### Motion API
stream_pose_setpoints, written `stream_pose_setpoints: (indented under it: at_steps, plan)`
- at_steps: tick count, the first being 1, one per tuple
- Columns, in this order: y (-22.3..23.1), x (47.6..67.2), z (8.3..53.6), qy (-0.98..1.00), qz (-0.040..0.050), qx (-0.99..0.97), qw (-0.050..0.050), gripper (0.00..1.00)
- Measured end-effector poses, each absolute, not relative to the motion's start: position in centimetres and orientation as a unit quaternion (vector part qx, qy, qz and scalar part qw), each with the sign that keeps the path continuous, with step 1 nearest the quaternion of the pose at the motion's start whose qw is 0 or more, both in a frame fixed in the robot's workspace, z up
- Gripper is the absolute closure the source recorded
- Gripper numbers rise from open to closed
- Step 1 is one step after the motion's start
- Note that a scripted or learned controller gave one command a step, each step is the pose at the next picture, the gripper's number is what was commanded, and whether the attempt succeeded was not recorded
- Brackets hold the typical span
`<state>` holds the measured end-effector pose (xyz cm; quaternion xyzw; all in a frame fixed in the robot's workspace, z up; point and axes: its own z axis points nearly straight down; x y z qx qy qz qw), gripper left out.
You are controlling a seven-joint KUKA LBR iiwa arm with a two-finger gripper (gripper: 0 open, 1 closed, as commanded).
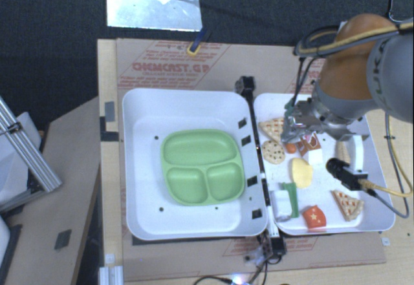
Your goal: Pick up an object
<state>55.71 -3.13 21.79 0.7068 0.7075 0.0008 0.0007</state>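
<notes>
The gripper is down in the right bin, at its upper left part, with the grey arm and its orange band coming in from the right above it. Whether it is open or shut, or has anything in its grasp, cannot be told from this view, since the wrist covers the tips. Just beside it lie a waffle wedge, a cookie and a small red and white piece. Below these sit a yellow lemon-like piece, a white and green block, a red cube and a pizza slice. A pale bread-like piece lies near the arm's black cable fitting. The left bin holds a green divided plate, well apart from the gripper. Both bins rest on a cardboard sheet on the worktop.
</notes>
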Motion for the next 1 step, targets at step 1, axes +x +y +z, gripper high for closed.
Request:
stream_pose_setpoints:
  at_steps: [1]
  plan:
    - [-2.94, 54.12, 23.08, 0.707, 0.0006, 0.707, 0.0, 1.0]
